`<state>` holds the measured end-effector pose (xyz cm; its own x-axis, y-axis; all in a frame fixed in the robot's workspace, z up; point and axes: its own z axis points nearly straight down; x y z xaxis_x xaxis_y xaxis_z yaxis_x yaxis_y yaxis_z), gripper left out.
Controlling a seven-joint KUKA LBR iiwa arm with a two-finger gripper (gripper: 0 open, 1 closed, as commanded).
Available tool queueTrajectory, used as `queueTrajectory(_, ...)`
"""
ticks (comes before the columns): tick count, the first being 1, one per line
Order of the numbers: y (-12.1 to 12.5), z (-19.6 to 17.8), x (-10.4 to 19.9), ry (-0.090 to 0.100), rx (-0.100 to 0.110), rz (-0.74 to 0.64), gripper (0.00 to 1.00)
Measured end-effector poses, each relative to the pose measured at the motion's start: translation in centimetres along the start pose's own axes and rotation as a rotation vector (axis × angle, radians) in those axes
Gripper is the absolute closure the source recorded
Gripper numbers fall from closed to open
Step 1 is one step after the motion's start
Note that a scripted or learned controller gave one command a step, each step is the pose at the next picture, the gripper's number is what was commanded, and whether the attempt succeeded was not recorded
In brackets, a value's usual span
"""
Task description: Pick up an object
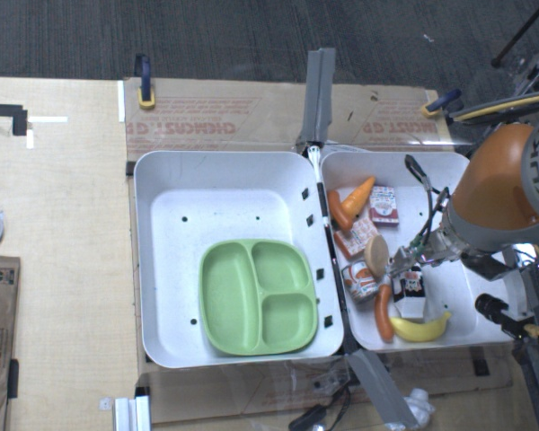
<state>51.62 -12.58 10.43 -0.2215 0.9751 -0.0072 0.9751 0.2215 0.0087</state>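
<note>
A heap of toy food is seen in the right bin (449, 164). An orange carrot (357, 198) is tilted at the far left, a small red-and-white carton (384, 204) just right of it. A yellow banana (420, 328) is laid along the near wall, touched at its left end by a red-orange sausage (384, 313) lying lengthwise.

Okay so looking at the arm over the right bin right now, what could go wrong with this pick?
The gripper hangs over a tight cluster: the banana, a sausage and small packets lie touching or nearly so, so it may nudge neighbours or catch two things. The cluster also sits near the right bin's wall, which could block a finger.
</note>
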Motion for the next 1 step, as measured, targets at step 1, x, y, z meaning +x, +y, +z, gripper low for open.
queueTrajectory(1, -0.13, -9.44, 3.83, 0.007, 0.010, -0.011, 1.00)
